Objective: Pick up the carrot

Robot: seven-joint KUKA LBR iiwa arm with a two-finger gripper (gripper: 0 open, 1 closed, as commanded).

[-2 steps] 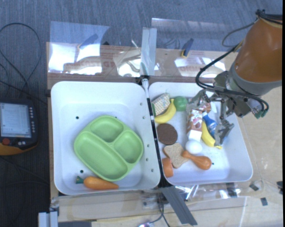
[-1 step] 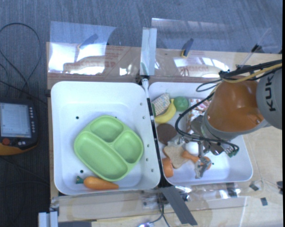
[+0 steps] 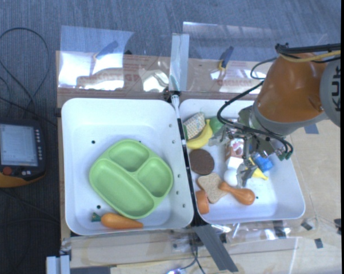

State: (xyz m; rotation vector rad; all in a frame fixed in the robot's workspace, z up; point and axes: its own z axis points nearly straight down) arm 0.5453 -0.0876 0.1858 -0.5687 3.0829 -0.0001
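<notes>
Carrot (image 3: 121,221) lies at the left bin's (image 3: 75,153) front edge, long axis running 3 to 9 o'clock, beside the green plate (image 3: 132,176). Your hand (image 3: 247,165) hangs over the right bin's (image 3: 289,201) clutter, so the carrot sits well off toward 8 o'clock. You cannot tell how far the hand is open, or whether it has hold of anything.

The carrot (image 3: 122,221) lies in the left bin (image 3: 75,130), hemmed between the green plate (image 3: 132,178) and the bin's front wall, touching the plate's edge. Open floor shows behind and left of the plate. The right bin (image 3: 286,204) is crowded: banana (image 3: 199,137), cookie (image 3: 203,161), bread (image 3: 211,187), drumstick (image 3: 240,194).
</notes>
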